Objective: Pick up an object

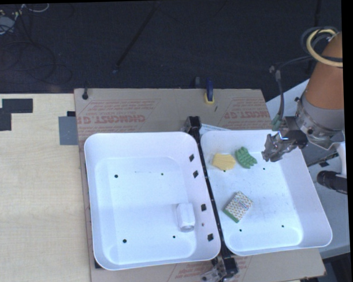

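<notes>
Hovering gripper (273,150) near ridged green object (245,157), yellow piece (224,162) beside.

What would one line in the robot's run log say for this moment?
gripper: above right bin, holding nothing seen | right bin: yellow piece, green ridged piece, patterned packet | left bin: white cup

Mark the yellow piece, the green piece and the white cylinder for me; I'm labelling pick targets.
yellow piece (224,161): camera view, middle of its top face, right bin.
green piece (245,157): camera view, centre of its ridged body, right bin.
white cylinder (185,216): camera view, middle of its side, left bin.
</notes>
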Controlling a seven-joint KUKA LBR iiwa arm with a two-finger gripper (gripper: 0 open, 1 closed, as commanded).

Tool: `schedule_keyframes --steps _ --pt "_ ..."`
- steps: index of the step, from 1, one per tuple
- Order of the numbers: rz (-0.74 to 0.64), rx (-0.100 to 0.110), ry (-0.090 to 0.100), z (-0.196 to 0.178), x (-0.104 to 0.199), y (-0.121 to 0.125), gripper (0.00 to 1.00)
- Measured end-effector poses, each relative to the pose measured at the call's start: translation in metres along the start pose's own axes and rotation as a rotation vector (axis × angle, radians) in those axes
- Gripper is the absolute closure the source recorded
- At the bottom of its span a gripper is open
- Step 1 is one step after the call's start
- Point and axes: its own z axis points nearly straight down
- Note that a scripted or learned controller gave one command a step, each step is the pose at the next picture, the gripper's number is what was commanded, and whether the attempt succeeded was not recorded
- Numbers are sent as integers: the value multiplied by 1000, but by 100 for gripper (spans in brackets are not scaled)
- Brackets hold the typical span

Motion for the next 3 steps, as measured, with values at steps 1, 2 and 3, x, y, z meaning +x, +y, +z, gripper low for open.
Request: schedule_keyframes --steps 1,2,3 --pt "0 4 4 20 11 -69 100" --pt "0 -13 -4 -34 -80 3 100" --pt "-10 -6 3 -25 -15 52 100"
